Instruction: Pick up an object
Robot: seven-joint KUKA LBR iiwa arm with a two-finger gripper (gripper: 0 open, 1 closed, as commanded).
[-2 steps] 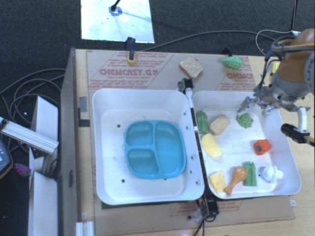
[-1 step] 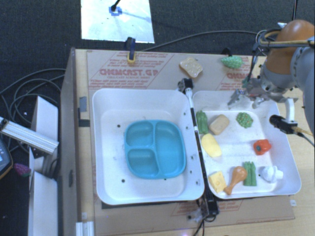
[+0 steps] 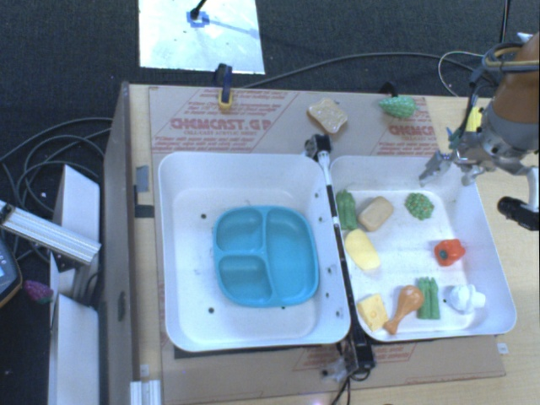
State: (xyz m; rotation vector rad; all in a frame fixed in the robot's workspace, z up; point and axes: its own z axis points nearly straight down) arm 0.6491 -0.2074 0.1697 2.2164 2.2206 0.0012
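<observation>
On the cardboard-topped bench [image 3: 253, 121] over dark carpet, the gripper [image 3: 451, 165] hovers with fingers spread wide at two o'clock above the right bin [image 3: 498, 298], toy broccoli [image 3: 418, 205] just below.

A: What sits in the left bin [image 3: 181, 226]?

B: A divided plate [image 3: 265, 256], lying near the middle, slightly toward the right bin [image 3: 489, 251].

A: And the right bin?

B: Along its left wall lies a pea pod [image 3: 345, 209], with a bread roll [image 3: 376, 213] just to its right and a broccoli floret [image 3: 418, 205] further right. Below the roll lies a lemon [image 3: 362, 249]; a tomato [image 3: 450, 252] sits well to its right. Along the near edge, left to right: cheese wedge [image 3: 372, 312], drumstick [image 3: 405, 305] touching it, asparagus bundle [image 3: 428, 299], garlic bulb [image 3: 465, 298].

A: Behind the bins?

B: On the bench [image 3: 253, 121], a bread slice [image 3: 327, 116] and a leafy vegetable [image 3: 398, 106] to its right.
</observation>
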